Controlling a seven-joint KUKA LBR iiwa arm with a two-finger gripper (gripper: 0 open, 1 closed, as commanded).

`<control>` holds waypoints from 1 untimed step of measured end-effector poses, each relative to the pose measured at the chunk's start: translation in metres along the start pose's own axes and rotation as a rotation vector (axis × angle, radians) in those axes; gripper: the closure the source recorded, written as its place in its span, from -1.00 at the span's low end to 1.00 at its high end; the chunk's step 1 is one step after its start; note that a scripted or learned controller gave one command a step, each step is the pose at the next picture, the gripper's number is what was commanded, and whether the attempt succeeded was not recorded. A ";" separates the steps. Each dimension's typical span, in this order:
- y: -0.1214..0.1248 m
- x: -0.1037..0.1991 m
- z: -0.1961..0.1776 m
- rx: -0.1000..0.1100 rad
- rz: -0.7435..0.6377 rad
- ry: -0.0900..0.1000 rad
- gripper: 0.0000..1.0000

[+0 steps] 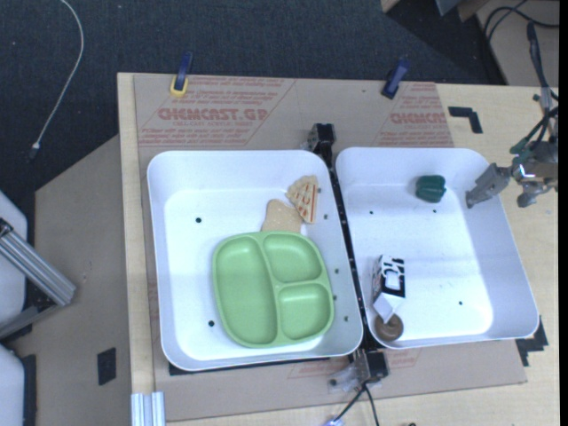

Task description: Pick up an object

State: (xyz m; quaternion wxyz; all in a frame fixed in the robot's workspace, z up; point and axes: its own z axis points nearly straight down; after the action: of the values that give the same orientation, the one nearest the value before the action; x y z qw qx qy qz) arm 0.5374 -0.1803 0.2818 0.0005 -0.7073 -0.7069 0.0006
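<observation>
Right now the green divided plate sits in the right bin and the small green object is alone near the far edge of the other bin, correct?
Not quite. The camera view shows the green divided plate in the left bin; the small green object lies near the far edge of the right bin.

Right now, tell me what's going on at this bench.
A robot arm is set to pick up an object from two white bins. Its gripper sits at the right bin's far right edge, holding nothing. The closest object to it is a small green object; a black-and-white item lies near that bin's front left corner. The left bin holds a green divided plate and a tan waffle-like piece.
</observation>
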 end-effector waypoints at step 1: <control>0.001 0.000 -0.001 -0.002 -0.001 0.000 -1.00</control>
State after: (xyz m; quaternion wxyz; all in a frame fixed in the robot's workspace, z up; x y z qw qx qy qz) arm 0.5379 -0.1803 0.2828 -0.0004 -0.7071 -0.7071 0.0000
